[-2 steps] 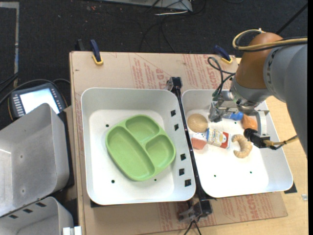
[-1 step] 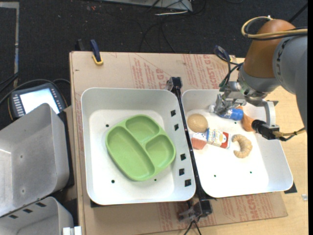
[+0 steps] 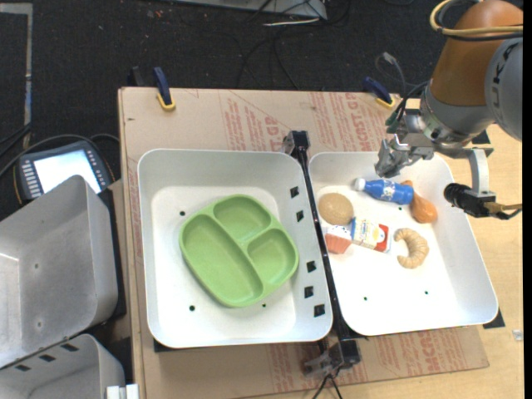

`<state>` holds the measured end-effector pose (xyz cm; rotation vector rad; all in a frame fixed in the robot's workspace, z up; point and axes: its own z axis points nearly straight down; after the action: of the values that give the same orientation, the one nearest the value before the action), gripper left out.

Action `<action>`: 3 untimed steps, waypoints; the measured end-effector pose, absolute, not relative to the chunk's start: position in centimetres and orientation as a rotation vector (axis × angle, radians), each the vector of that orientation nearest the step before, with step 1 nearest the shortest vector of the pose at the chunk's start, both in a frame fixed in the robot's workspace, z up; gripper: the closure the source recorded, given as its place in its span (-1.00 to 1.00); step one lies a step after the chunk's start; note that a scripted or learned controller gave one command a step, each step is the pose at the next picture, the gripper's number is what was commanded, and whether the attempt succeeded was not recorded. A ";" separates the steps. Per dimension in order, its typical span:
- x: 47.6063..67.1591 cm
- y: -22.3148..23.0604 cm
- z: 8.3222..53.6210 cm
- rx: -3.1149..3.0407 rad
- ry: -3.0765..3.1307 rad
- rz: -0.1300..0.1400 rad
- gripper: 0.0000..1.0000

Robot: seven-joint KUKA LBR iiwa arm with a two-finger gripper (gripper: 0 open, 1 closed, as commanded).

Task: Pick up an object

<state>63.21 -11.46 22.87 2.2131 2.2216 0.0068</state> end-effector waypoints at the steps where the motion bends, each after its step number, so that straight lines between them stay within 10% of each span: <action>1: 63.4 -11.4 28.3 2.212 2.222 0.006 1.00; 3: 61.1 -2.1 26.3 2.215 2.231 -0.001 1.00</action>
<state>61.09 -2.05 26.33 2.2149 2.2312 -0.0012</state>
